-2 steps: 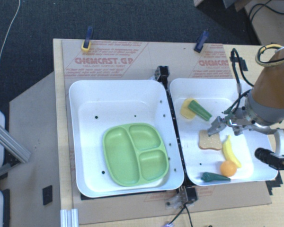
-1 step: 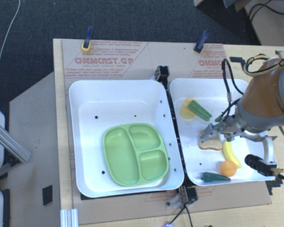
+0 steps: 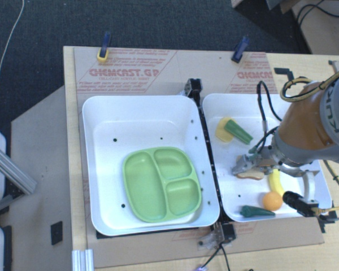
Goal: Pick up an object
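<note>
Jaw state: could not be determined; the wrist body hid the gap. Gripper (image 3: 247, 165) sat low in the view-R bin (image 3: 229, 196), directly over a flat tan piece (image 3: 252, 175). Whether it was touching or just above could not be resolved. No obj. was visible between the jaws, so no grasp could be confirmed.

Probable reason for this pose: the tan piece was the nearest obj. under the tool and lay mid-bin, away from the walls, so it was judged the likely pick target.

Surroundings, R bin:
- Banana (image 3: 276, 181): just beside the tan piece, on the arm side.
- Orange ball (image 3: 272, 201): near the front, next to the banana's end.
- Dark green piece (image 3: 257, 211): against the front wall.
- Yellow block (image 3: 223, 132) w/ green cylinder (image 3: 238, 131) across it: toward the back, well apart.

View-L bin (image 3: 101, 129): green divided plate (image 3: 158, 185), not in the way.

Obstruction, est.: the banana crowded one side of the tan piece and could be nudged. The flat profile left little edge to grip.
</note>
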You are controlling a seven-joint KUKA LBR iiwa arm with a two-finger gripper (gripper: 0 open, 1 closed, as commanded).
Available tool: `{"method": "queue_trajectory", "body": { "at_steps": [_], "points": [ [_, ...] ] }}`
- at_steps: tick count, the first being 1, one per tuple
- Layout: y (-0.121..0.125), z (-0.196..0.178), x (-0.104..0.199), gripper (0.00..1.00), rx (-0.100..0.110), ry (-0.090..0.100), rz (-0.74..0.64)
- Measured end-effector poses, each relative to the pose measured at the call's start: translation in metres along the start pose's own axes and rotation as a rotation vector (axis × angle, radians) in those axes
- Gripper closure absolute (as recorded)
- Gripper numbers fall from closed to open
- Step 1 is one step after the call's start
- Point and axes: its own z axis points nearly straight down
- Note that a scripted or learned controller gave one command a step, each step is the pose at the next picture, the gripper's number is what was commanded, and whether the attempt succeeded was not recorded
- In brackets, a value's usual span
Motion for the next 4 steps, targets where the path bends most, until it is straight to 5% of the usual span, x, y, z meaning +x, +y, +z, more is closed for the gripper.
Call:
{"method": "queue_trajectory", "body": {
  "at_steps": [1,4],
  "points": [
    [0.001,-0.012,0.0,1.0,-0.004,-0.002,-0.001],
    [-0.003,-0.174,-0.003,1.0,-0.01,-0.003,-0.003]
  ]
}}
